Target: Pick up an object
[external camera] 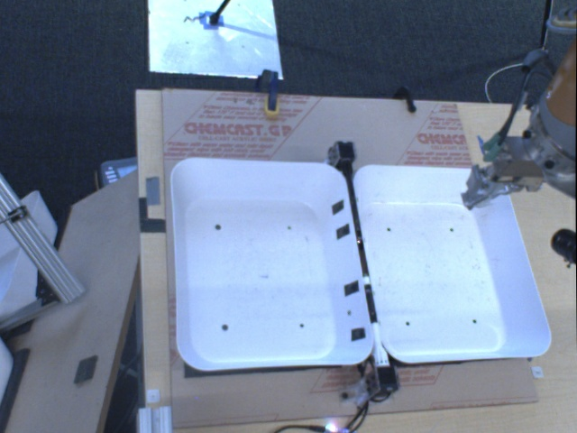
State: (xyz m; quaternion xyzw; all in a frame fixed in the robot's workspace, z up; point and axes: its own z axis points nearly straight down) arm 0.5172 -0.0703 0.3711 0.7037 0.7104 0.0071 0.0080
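Observation:
My gripper (476, 195) hangs over the far right corner of the right white bin (451, 332), just above its back rim. It is grey and boxy, with a teal patch near its top, and cables loop behind it. The arm comes in from the right edge of the view. I see nothing held at its tip. The left white bin (261, 269) lies beside the right one, well away from the gripper. Both bin floors show small dark dots.
Black clips (353, 260) run along the seam between the bins. A printed cardboard sheet (243, 124) lies under both. A shiny metal plate (212, 25) and a blue and yellow clamp (269, 93) sit at the back. An aluminium bar (36, 251) leans at the left.

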